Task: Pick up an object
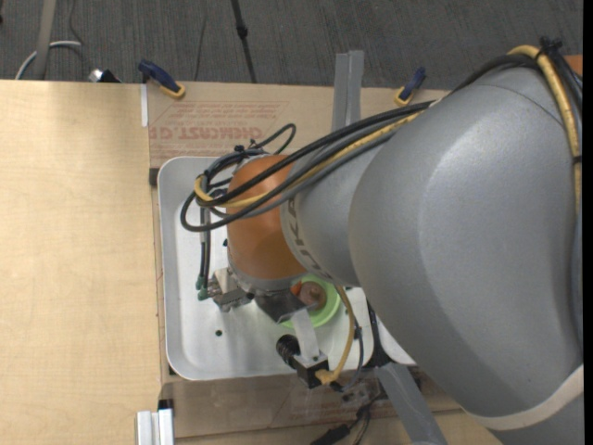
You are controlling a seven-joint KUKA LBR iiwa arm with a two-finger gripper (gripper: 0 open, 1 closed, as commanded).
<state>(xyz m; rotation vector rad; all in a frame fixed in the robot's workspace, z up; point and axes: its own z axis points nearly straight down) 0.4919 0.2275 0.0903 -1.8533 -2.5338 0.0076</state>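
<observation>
Plywood bench under you carries a shallow white plastic bin (185, 346); your grey arm's gripper (243, 295) hangs low inside it, beside a round green object (320, 311). You're mid-reach, I judge; next comes closing squarely.

The grey arm (445, 239) reaches in from three o'clock and covers most of the scene, its orange band (259, 221) hanging over the left white bin (185, 341). Black and yellow cables (241, 170) loop off the band toward ten o'clock. Just below it, at about six o'clock, a light green round object (320, 309) sits partly hidden. Two blue clamps (159, 77) grip the bench's far edge.
</observation>
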